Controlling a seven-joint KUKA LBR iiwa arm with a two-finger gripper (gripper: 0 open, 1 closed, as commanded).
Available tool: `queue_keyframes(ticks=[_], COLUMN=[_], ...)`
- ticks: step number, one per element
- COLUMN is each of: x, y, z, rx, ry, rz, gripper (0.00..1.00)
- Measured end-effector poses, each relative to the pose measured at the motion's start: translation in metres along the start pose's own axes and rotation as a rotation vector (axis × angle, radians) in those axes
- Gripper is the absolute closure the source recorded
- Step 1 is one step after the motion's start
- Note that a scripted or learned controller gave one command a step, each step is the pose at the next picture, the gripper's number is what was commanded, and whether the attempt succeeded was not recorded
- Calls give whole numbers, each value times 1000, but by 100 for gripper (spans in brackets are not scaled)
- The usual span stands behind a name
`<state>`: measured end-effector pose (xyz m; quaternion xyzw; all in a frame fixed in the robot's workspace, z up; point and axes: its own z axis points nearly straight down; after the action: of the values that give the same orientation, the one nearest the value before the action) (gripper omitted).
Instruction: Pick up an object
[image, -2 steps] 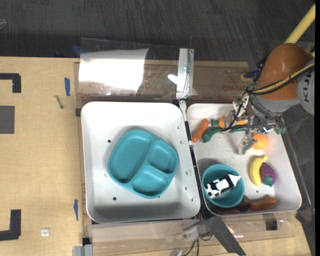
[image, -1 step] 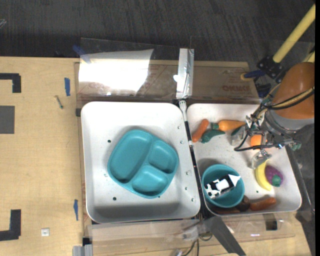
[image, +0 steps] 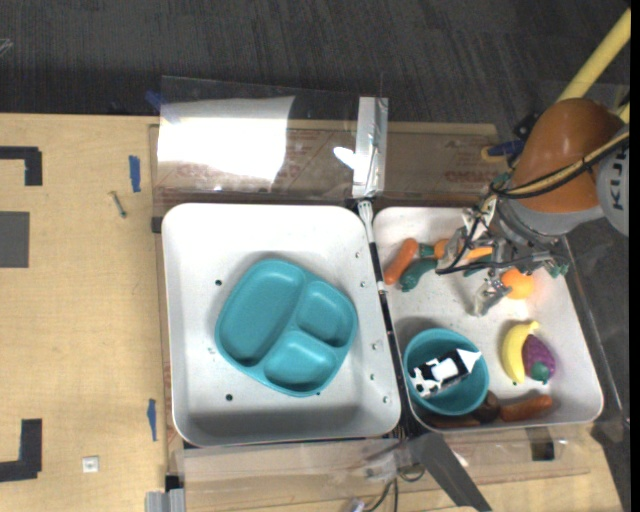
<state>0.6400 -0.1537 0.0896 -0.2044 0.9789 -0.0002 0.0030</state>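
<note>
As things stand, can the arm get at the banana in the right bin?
Probably yes. The banana lies uncovered near the bin's right side, with only a purple toy touching its right edge. The tool hangs just above it in the picture, with nothing between them.

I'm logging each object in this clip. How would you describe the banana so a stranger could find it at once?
Start at the right bin, the one the arm reaches into. Along its right side, just right of the teal bowl, lies the banana, short, curved and yellow. It rests against a purple fruit, and it is the one plain yellow thing in that bin.
</note>
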Motion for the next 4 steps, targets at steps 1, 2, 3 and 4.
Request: queue_keyframes(ticks=[1, 2, 3, 4], x=[-11, 45, 128, 120], y=[16, 35, 10, 11], z=[1, -1, -1, -14], rx=[2, 4, 4, 10], ry=[-4, -5, 1, -14], rz=[12, -135, -236, -240], gripper=[0, 0, 0, 100])
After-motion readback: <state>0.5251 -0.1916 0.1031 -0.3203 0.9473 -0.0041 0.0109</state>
